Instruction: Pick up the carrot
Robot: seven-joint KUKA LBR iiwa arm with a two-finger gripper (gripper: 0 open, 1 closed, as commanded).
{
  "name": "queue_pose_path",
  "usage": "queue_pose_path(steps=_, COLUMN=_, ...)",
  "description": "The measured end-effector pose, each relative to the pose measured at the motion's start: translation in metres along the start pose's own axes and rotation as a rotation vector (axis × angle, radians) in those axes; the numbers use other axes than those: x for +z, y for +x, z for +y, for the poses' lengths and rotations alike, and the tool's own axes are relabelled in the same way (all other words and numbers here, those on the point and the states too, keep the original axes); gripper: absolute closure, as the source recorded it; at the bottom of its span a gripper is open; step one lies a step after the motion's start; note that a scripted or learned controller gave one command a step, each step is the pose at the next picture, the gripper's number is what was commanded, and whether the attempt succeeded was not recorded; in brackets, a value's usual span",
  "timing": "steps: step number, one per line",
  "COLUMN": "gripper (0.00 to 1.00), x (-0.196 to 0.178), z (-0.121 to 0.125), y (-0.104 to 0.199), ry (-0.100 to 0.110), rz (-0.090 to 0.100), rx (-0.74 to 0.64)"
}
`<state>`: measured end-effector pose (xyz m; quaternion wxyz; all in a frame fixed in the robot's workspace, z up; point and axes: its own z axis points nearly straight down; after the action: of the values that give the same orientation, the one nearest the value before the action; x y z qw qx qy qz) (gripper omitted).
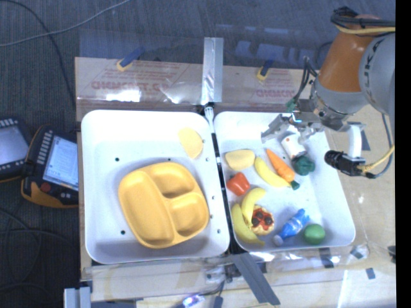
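Carrot [280,163] lies free in the right bin [334,191], slanting from upper left to lower right, its green stem end at the lower right, just beside a banana [270,173]. I see the hand [292,128] hovering in the upper part of that bin, just above the carrot's tip in the frame; whether its fingers are spread or pressed together I cannot tell, and nothing shows between them. A dark green piece [304,165] sits right of the carrot. Further left are a pale yellow piece [239,158] and a red pepper [237,183]. Toward the lower frame lie a blue bottle [295,224] and a green lime [314,233]. The left bin [103,140] holds a yellow divided tray [164,203].
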<state>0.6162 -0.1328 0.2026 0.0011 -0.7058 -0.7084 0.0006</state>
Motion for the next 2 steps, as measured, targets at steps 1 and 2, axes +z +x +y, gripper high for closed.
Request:
queue_pose_path(steps=1, gripper=0.00, x=0.110, z=-0.037, y=-0.032, ry=-0.002, rz=0.001, rx=-0.028)
queue_pose_path(steps=2, gripper=1.00, x=0.099, z=-0.037, y=-0.032, ry=-0.004, rz=0.002, rx=-0.028)
